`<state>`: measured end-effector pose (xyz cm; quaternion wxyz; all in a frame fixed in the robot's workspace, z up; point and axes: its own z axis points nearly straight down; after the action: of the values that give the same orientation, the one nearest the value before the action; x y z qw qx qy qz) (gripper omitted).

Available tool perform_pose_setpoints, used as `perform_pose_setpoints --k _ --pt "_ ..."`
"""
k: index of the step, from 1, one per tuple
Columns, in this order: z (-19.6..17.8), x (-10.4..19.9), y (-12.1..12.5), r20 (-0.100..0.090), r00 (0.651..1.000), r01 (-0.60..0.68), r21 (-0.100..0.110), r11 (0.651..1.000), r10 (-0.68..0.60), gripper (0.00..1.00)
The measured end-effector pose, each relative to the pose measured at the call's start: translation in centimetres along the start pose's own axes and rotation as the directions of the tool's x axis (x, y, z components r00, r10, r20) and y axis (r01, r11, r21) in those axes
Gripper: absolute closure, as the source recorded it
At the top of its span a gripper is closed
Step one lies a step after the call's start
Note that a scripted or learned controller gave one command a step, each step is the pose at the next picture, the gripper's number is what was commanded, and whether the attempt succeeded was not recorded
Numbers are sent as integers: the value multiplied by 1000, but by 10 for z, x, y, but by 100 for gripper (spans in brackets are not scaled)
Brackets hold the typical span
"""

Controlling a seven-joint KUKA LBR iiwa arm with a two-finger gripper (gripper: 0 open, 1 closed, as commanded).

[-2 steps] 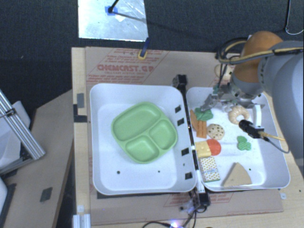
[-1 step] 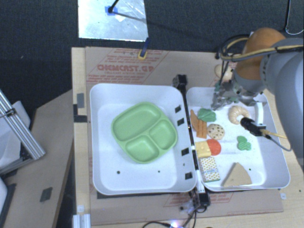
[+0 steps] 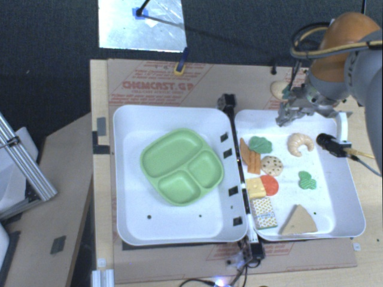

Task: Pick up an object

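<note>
Hand (image 3: 286, 116) over right bin's (image 3: 353, 211) far edge — grip state unclear; croissant (image 3: 300, 142), cookie (image 3: 271, 165), green plate (image 3: 181, 166) nearby.

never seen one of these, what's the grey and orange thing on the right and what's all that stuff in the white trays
That is a robot arm, seen from a camera fixed above the bench and looking down at a slant. Its gripper, a two-finger claw, hangs over the far edge of the right bin. Nothing shows between its fingers. That bin holds toy food: a croissant, a cookie, two green leafy pieces, orange sticks, a cheese block, a red slice, a cracker and a bread wedge. The left bin holds a green divided plate. The arm's job is picking one object up.
</note>
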<state>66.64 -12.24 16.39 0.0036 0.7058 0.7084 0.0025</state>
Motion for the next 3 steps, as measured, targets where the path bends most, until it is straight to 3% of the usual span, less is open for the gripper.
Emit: perform_pose_setpoints --k 1,3 --pt "-55 0 2 0 1000 1 0 1000 -1 100" --pt "-75 85 -66 -3 1000 4 10 1000 -4 100"
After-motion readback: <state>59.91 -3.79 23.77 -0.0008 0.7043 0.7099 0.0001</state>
